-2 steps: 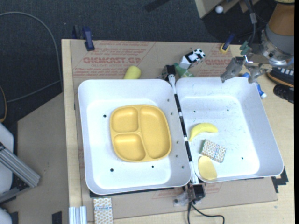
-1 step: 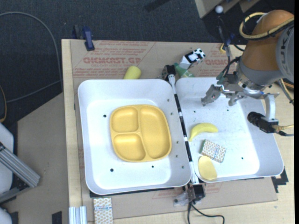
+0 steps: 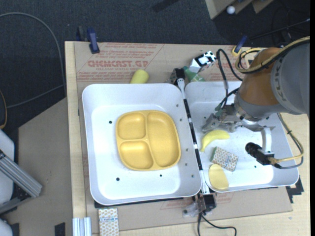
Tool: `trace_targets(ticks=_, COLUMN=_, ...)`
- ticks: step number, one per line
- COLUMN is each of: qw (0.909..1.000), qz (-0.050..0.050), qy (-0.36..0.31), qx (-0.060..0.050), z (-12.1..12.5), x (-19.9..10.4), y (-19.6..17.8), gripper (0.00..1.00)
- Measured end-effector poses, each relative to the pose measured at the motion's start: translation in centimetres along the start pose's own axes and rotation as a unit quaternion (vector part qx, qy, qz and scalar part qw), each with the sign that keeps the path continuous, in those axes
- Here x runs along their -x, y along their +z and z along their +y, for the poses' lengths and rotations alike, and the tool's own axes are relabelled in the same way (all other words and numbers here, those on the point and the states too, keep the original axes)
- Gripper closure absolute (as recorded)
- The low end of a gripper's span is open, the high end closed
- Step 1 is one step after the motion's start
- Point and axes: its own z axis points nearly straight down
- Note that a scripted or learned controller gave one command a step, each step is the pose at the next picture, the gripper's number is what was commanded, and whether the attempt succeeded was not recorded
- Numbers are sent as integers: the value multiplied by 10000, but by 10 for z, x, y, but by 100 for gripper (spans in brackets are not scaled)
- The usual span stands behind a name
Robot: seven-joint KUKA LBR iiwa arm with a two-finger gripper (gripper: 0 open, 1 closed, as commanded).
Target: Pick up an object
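Over the right bin (image 3: 290, 178), I see the arm (image 3: 275, 82) bent low with its gripper (image 3: 220, 122) touching the banana (image 3: 212, 138) near the dividing wall, though I cannot tell its opening.

A single fixed camera is mounted above the bench (image 3: 123, 58), looking down at a slant; both white bins, the left bin (image 3: 98, 146) and the right bin (image 3: 275, 176), fit within the frame at medium range; dark floor shows along the top and left; the arm (image 3: 275, 82) enters from the right.
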Motion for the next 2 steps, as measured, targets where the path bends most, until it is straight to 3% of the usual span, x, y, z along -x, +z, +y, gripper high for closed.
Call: trace_targets(ticks=2, qw=10000, qz=8, qy=3, qx=-15, z=-31, x=-4, y=0, gripper=0)
